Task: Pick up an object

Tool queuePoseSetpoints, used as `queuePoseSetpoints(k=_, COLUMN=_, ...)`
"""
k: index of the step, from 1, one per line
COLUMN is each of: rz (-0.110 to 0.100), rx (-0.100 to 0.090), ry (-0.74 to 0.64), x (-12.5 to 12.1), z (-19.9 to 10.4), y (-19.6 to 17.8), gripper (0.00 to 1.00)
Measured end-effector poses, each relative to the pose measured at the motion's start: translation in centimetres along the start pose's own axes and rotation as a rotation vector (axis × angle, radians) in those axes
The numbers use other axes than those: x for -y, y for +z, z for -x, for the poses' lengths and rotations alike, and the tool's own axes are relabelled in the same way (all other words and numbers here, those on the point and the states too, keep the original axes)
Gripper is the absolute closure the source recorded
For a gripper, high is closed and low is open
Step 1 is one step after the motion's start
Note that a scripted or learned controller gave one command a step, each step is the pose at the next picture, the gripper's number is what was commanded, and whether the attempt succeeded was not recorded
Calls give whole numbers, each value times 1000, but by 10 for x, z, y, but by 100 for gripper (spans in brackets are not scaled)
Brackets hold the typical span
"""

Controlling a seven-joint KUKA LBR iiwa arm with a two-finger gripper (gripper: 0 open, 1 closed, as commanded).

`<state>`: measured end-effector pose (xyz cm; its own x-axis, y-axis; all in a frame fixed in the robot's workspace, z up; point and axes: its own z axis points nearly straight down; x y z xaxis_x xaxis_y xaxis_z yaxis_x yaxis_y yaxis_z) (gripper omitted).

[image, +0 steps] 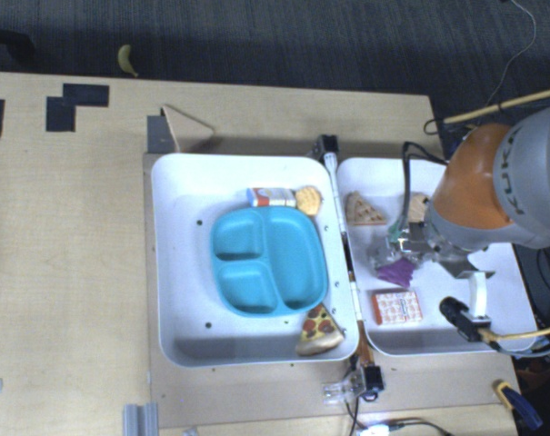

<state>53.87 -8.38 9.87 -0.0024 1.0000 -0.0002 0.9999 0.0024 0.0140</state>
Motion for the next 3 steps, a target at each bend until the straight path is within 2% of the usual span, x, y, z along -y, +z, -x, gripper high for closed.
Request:
queuePoseSetpoints(k=1, rz=-9, rx=-2, ry=-3, x=-90, z=-82, y=-86, gripper=100)
queuePoseSetpoints(k=3, rz=-5, rx=0, ry=-16, x=-91, z=-82, y=-107, gripper=100)
